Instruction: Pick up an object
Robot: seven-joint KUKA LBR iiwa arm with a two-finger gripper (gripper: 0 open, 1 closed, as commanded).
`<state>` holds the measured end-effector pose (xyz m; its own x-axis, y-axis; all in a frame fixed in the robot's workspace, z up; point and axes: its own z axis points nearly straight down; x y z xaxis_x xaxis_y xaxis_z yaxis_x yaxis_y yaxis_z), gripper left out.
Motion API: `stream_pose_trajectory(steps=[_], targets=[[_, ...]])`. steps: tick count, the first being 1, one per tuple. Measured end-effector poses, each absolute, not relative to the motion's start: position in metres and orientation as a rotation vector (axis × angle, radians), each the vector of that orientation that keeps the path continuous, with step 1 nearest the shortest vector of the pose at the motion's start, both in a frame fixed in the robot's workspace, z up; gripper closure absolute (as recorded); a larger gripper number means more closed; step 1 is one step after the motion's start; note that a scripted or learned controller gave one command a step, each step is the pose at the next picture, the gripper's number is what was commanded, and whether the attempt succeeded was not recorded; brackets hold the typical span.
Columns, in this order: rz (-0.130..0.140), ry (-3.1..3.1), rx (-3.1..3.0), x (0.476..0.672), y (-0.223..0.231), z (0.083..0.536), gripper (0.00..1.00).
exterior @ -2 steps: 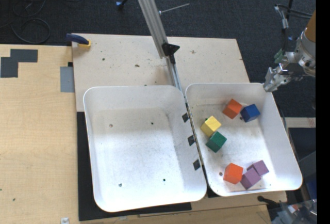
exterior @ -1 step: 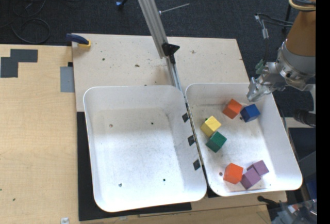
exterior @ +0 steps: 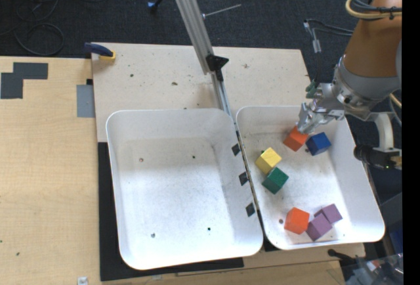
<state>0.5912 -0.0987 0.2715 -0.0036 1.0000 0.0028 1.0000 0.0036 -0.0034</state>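
White plastic forms two shallow bins set side by side on a pale wooden desk (exterior: 164, 73), seen from above at a slant. The left bin (exterior: 131, 129) shows a bare floor with small dark specks. The right bin (exterior: 364, 195) holds seven small cubes.

A grey arm (exterior: 371, 77) with an orange band reaches in from the right, its tool (exterior: 308, 125) lowered over the far part of the right bin. The tool's tip sits directly above a red-orange cube (exterior: 296, 140), seemingly touching its upper edge. Whether the tool is wide, narrow, or gripping the cube cannot be told from this angle. A blue cube (exterior: 318, 143) lies just beside the red-orange one, on its right.

Nearer the middle of the bin, a yellow cube (exterior: 268, 159) touches a green cube (exterior: 275, 180) just below it. At the near edge, an orange cube (exterior: 297, 220) rests next to two purple cubes (exterior: 324, 221) that touch each other.

A slanted metal rail (exterior: 197, 27) runs from the top of the view down to the divide between the bins. A small blue and yellow clamp (exterior: 100, 51) sits at the desk's far left corner.
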Motion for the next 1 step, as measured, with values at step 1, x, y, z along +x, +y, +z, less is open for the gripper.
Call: stream_pose_trajectory(steps=[1], targets=[[0.003, -2.221, -2.214, 0.5810, -0.0508, 0.2519, 1.00]])
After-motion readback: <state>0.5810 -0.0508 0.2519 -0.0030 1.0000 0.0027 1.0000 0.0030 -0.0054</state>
